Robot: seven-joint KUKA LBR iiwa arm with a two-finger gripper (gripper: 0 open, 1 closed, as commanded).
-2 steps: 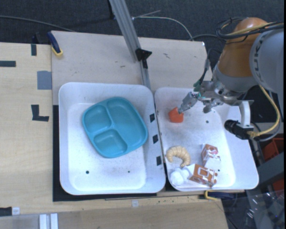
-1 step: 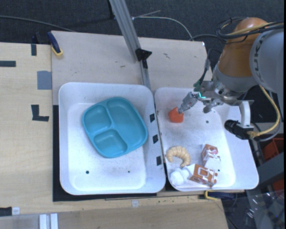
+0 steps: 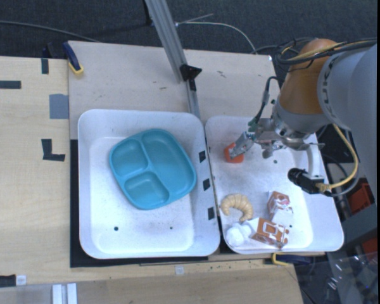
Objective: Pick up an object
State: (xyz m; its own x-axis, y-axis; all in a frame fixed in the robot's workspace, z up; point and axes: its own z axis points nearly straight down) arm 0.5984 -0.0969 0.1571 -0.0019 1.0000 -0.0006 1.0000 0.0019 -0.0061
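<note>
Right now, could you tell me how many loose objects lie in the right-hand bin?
5: an orange piece by the claw, a croissant, a white lump, and two red-and-white cartons. Others may be hidden.

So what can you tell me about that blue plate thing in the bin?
The blue plate is a light turquoise tray that looks like smooth plastic, with rounded corners and three sunken compartments. It lies flat, turned at a slant, near the middle of the left bin, resting on the bin's floor. Nothing sits in it and nothing else touches it.
</note>
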